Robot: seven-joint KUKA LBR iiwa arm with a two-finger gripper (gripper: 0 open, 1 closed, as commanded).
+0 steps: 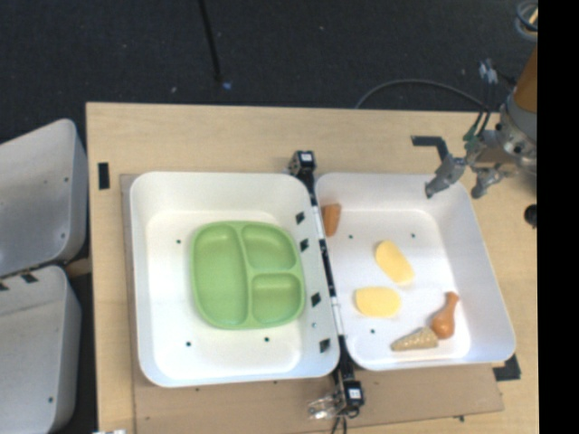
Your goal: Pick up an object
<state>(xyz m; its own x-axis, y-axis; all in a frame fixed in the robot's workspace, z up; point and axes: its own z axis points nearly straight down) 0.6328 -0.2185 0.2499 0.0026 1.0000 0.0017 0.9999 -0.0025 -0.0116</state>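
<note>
Claw: the claw (461, 180) hangs over the far right corner of the right bin (484, 242), its 2 fingers spread apart and nothing between them.
Targets: 5 small things lie in the right bin, all apart from the claw: 2 yellow pieces (394, 261) (377, 302), an orange piece (331, 218) against the bin's left wall, a drumstick-shaped toy (444, 315), and a tan cone (414, 339) touching or just beside it.
Left bin: the left bin (154, 242) holds a green divided plate (246, 274).
Doing it well: I judge the upper yellow piece the easiest pick; it lies nearest and well apart from walls. Come straight down, fingers astride its narrow side.
Avoid: the orange piece hugs the wall; the cone and drumstick crowd each other.
Hard to see: the arm is cut off at the right edge; fingertip shape is blurred.
</note>
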